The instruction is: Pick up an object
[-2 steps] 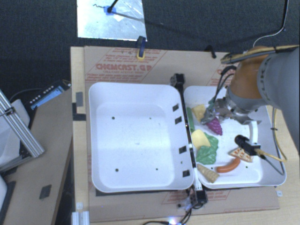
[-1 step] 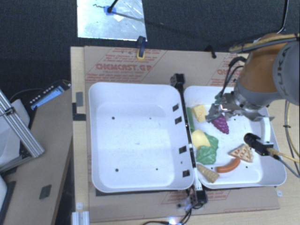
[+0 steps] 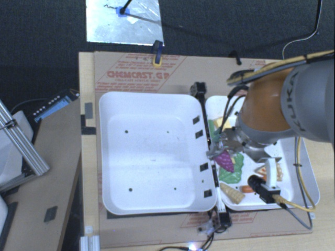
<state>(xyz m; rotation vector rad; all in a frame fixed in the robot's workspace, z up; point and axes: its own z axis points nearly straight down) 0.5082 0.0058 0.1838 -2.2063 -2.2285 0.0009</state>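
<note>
We log: left bin [image 3: 152, 150] white, black clips on edge. Right bin [image 3: 309, 184] white. Arm [image 3: 309, 103] grey, orange band [image 3: 264, 106]. Purple grape bunch [image 3: 226, 161] on green leaf [image 3: 235, 169]. Tan cone [image 3: 233, 193]. Worktop [image 3: 141, 69] brown cardboard, red lettering. Silver foil sheet [image 3: 123, 14].

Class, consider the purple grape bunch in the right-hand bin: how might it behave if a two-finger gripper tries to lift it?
The purple grape bunch looks knobbly, so fingers may slip between its lumps. It seems small, probably a light toy. It lies on a green leafy piece, which might shift with it. The gripper hovers just above it.
</note>
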